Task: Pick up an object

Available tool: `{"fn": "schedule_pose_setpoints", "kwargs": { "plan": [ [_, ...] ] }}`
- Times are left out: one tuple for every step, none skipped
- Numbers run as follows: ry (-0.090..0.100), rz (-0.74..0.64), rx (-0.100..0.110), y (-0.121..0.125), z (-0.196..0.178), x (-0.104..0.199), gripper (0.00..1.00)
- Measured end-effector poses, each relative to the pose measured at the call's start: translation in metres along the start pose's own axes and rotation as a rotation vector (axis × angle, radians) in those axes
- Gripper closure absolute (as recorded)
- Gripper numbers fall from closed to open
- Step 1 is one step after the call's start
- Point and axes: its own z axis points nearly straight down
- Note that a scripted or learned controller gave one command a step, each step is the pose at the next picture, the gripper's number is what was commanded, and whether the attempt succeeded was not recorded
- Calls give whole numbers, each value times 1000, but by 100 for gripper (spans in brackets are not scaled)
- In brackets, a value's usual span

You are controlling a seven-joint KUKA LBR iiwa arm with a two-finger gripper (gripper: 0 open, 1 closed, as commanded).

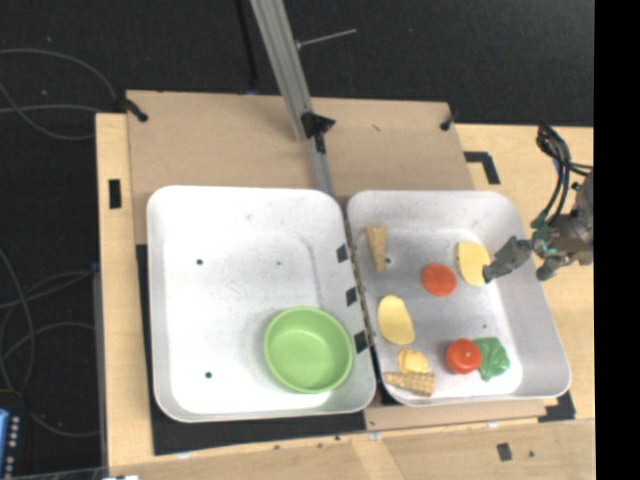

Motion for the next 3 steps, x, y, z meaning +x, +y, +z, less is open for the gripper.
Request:
{"fn": "schedule_pose_setpoints", "kwargs": {
  "plan": [
    [0, 1, 0, 0, 0, 0, 0],
    [-2, 6, 5, 6, 44, 1, 0],
    [-1, 6, 7, 7, 107, 2, 0]
  ]
}}
